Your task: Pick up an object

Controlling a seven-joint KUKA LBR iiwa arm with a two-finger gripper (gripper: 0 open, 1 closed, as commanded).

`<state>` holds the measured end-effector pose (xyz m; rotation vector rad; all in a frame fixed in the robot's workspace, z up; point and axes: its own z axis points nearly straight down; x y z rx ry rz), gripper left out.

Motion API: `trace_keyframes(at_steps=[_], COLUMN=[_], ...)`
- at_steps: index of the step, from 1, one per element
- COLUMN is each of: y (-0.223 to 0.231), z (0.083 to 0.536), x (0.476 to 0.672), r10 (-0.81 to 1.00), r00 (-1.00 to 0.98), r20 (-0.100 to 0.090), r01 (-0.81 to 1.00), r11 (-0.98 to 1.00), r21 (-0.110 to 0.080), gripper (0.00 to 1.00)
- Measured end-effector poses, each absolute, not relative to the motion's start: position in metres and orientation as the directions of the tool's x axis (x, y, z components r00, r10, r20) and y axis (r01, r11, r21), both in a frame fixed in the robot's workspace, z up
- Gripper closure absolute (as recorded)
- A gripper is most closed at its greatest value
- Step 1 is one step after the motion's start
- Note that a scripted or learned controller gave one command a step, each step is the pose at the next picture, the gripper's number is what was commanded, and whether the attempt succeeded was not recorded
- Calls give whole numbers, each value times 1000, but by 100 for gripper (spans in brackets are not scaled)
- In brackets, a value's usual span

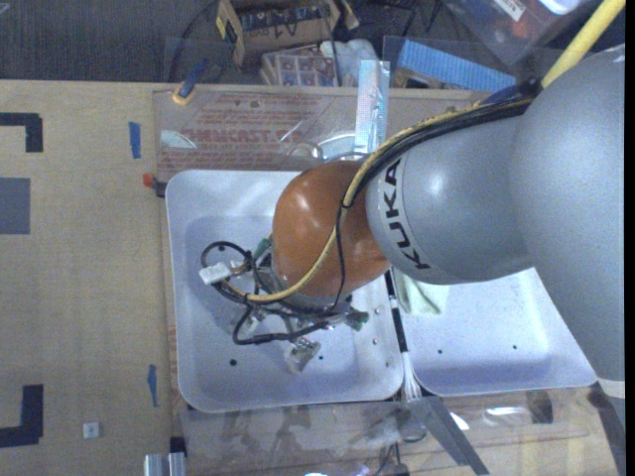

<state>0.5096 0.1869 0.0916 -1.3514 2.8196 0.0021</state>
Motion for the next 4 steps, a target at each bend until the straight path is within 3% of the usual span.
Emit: trace_keyframes(at_steps=[1, 2, 3, 4], y=[192, 194, 171, 133], z=[92, 91, 152, 91], x=[487, 491, 480, 482], r10=[-822, -824, -972, -704], r00=[-569, -567, -237, -710], r20=[-17, -9, -7, -8], r01=[-822, -824, -972, -704], r11=[569, 567, 237, 710], r21=[-11, -6, -4, -3], gripper=[0, 0, 0, 0])
